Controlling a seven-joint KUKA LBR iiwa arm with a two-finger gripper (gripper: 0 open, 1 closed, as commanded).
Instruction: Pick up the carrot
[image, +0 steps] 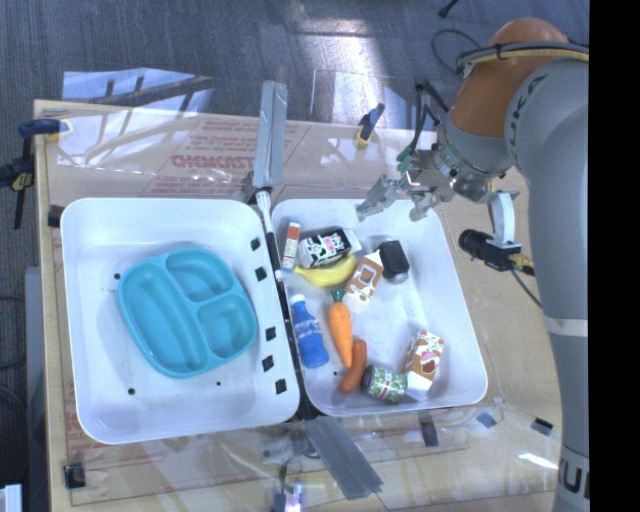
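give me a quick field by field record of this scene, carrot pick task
target: carrot, lying in the right bin, near its left side
carrot neighbours: blue bottle on its left, banana above it in the view
gripper: gripper above the right bin's far rim, fingers spread, nothing between them
arm: grey with orange band, reaching in from the right
left bin: left bin holds a blue divided tray
task state: carrot not yet grasped

Text check | I see red printed lettering on the flattened brown cardboard sheet lying on the bench behind the two white bins, under clear plastic | too blurred for me to read | labels on small cartons illegible too
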